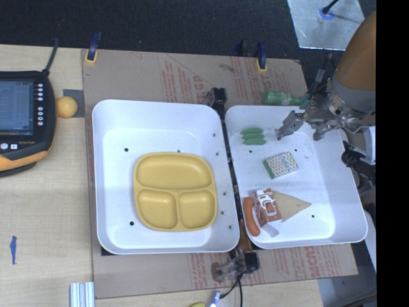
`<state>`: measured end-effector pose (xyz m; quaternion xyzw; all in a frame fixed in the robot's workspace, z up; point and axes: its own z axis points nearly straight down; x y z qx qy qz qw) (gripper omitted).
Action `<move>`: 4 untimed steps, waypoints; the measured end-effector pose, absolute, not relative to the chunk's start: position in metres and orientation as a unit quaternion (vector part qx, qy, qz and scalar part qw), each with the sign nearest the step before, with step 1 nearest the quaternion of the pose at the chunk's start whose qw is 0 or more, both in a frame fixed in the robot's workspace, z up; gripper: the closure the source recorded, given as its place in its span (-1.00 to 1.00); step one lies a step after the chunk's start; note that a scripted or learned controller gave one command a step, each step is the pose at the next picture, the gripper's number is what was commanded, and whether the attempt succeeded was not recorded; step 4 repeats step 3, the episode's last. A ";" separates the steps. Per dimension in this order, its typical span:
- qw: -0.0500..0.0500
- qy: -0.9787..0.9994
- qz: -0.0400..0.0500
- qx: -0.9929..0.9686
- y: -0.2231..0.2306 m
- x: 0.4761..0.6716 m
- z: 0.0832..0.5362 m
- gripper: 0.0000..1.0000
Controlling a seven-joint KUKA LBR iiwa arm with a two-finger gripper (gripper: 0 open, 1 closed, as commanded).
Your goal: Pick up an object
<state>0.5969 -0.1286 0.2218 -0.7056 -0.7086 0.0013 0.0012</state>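
The arm comes in from the right and its pincer (301,125) hangs over the upper part of the right bin (339,190), its two fingers spread apart with nothing between them. One fingertip (283,132) sits near a small green pea pod toy (253,136), though not touching it. Just below lies a little patterned card or box (280,164); the print is too small to read. Lower in the same bin a tan wedge, perhaps a toy pizza slice (291,205), rests beside an orange hot dog (251,217) and a red-and-white packet (266,204). The left bin (115,171) holds a yellow divided plate (174,190). Out on the surface (38,222) sit a teach pendant (22,121), a yellow ball (66,107) and a green object (281,98) behind the right bin.
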 end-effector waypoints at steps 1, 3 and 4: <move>0.001 -0.709 0.002 -0.705 -0.150 0.596 0.091 -1.00; 0.001 -0.710 0.001 -0.704 -0.052 0.569 0.192 1.00; 0.001 -0.710 0.001 -0.704 -0.052 0.569 0.192 1.00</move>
